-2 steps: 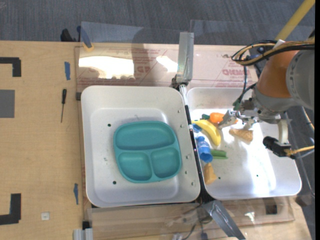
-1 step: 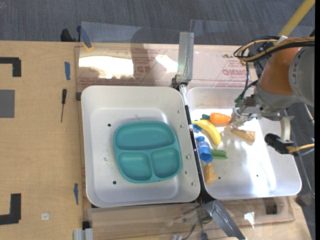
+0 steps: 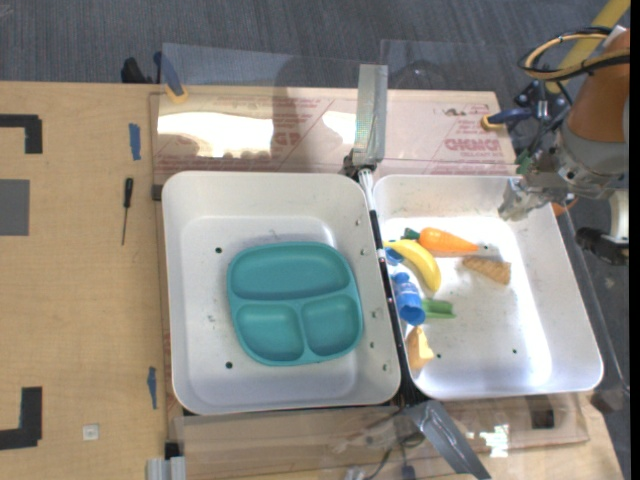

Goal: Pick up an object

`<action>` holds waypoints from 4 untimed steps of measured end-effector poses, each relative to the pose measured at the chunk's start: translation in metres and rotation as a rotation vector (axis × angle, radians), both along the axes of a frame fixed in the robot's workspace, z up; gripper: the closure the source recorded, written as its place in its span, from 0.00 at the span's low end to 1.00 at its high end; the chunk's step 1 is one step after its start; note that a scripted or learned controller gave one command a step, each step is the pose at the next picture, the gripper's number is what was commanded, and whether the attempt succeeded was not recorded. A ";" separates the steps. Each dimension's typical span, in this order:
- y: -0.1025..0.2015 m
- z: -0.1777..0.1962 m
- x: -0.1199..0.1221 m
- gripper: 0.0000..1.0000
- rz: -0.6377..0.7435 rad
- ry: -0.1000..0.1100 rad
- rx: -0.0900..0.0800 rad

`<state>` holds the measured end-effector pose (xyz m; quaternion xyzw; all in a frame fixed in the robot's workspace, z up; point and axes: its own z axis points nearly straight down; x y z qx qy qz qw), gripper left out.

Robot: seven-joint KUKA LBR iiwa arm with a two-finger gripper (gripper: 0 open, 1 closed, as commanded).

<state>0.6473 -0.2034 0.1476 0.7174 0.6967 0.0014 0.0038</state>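
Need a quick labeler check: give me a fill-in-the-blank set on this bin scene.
1. The teal divided tray lies in the ____ bin.
2. The tray has ____ compartments.
3. The banana lies in the right bin, touching the ____ beside it.
4. The gripper hovers over the right bin's far ____ corner.

Missing words: left; three; carrot; right

Both bins (image 3: 190, 208) look like smooth white plastic, slightly glossy. The teal tray (image 3: 294, 301) is matt plastic. The banana (image 3: 420, 264) and carrot (image 3: 452, 240) look like shiny plastic. The tabletop (image 3: 70, 268) is matt wood board; its far edge carries a glossy clear sheet (image 3: 250, 118).
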 end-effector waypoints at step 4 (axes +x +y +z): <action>0.069 -0.061 -0.033 0.00 -0.014 0.003 0.004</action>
